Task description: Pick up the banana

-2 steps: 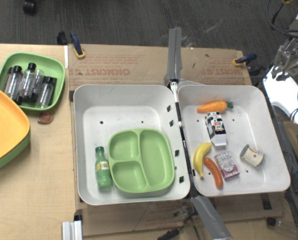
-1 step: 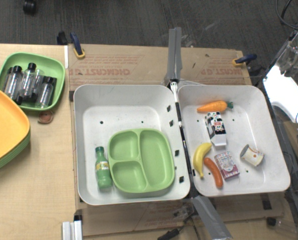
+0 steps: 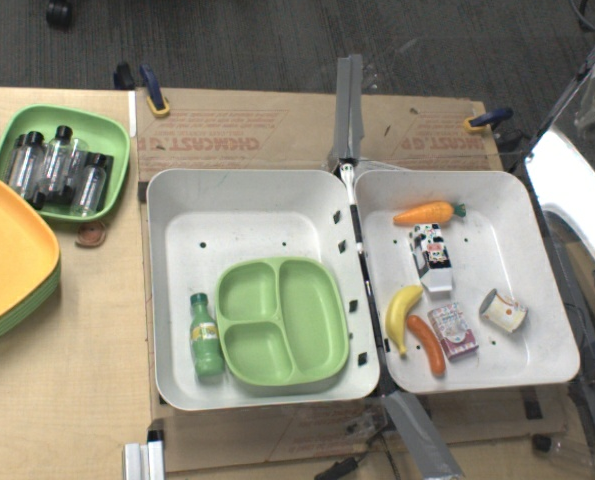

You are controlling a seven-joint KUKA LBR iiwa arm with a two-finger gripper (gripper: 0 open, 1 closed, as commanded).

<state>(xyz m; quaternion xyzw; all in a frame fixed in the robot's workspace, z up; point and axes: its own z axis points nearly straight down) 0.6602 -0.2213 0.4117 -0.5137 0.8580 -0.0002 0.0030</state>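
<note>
A yellow banana [image 3: 401, 316] lies in the right bin [image 3: 537, 268], near its left wall towards the front. It curves from the bin's middle down to the front left. An orange sausage-shaped toy [image 3: 427, 345] rests against the banana's right side.
The right bin also holds a carrot [image 3: 424, 213], a black-and-white carton [image 3: 432, 256], a pink packet [image 3: 452, 329] and a small white piece [image 3: 503, 311]. The left bin [image 3: 177, 228] holds a green divided tray [image 3: 280, 320] and a green bottle [image 3: 206, 335]. Yellow plates [image 3: 7, 258] and a green dish of bottles [image 3: 62, 163] sit at left.
</note>
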